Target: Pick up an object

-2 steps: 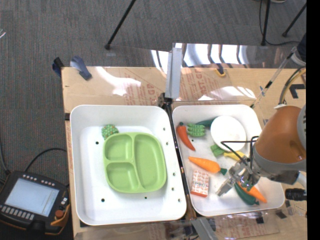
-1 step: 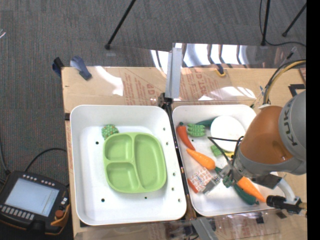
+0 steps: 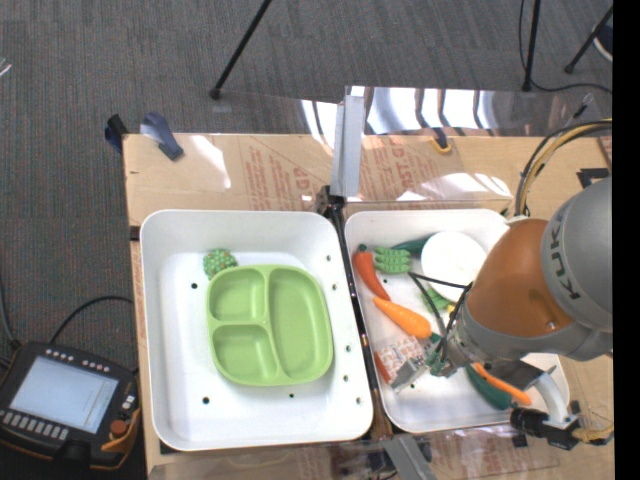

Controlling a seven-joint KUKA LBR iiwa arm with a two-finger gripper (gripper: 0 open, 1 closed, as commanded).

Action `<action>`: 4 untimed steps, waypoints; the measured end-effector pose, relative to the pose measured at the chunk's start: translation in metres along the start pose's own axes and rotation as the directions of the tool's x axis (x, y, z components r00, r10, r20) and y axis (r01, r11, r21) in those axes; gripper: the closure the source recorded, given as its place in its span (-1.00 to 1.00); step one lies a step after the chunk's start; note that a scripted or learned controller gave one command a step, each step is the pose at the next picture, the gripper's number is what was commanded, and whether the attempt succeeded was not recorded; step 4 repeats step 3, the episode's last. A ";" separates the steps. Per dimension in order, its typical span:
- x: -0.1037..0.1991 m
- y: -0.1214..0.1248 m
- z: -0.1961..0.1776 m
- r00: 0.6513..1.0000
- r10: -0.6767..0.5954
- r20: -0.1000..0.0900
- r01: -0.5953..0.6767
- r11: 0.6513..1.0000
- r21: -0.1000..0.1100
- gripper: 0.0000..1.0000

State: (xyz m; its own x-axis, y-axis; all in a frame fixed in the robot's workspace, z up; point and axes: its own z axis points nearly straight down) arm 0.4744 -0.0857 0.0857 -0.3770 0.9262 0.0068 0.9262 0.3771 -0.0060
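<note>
Gripper (image 3: pixel 418 366) low in right bin (image 3: pixel 400 413), over red-white packet (image 3: pixel 392 354); grasp state unclear, cannot tell.
Advice: centre on packet, avoid carrot (image 3: pixel 404 317) just beyond.

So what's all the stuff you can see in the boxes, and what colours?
bins: two, white, side by side on the bench
divided plate: one, light green, left bin
small bumpy toy: one, green, left bin, at the plate's far-left corner
carrots: at least two, orange, right bin
round plate: one, white, right bin, far side
small packet: one, red and white, right bin, near the hand
arm: one, grey and orange, over right bin
hand: one, low in right bin
</note>
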 end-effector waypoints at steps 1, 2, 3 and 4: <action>-0.018 0.038 -0.001 0.991 0.136 0.003 -0.136 0.991 -0.002 -1.00; -0.018 0.037 -0.009 0.991 0.132 0.001 -0.132 0.991 0.002 1.00; 0.047 0.054 -0.144 0.988 0.156 0.005 -0.155 0.988 -0.013 1.00; 0.047 0.054 -0.144 0.988 0.156 0.005 -0.155 0.988 -0.013 1.00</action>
